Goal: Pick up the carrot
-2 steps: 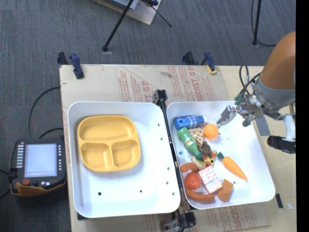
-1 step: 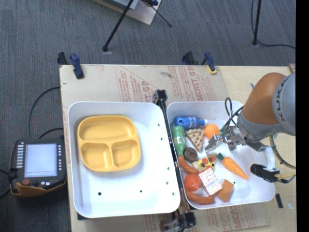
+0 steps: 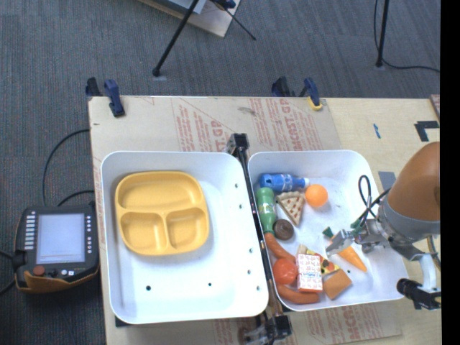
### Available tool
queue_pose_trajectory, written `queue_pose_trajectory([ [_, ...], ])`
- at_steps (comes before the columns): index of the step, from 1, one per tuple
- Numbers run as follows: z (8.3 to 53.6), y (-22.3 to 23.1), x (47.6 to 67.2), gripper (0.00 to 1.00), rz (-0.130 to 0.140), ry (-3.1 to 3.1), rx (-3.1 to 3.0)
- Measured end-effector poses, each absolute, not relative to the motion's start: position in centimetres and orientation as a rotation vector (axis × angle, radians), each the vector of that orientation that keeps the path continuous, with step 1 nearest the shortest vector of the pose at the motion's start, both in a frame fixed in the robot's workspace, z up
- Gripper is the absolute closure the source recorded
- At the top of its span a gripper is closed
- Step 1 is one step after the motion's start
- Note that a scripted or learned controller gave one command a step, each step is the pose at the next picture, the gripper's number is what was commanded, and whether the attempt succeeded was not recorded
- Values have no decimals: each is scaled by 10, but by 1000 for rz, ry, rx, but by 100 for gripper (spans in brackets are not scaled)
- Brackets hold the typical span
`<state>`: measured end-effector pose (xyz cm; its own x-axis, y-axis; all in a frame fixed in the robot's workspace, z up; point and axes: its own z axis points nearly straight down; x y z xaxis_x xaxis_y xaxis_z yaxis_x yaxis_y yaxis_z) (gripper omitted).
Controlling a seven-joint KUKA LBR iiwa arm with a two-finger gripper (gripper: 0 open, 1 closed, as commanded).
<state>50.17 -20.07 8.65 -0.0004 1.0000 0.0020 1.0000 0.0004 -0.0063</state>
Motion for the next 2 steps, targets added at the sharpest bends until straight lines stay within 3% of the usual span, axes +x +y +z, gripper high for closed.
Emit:
queue_pose_trajectory([
  [1, 96, -202, 502, 100, -1, -2203, -2230],
  [2, 155, -135, 476, 100, 0, -2004, -2411],
])
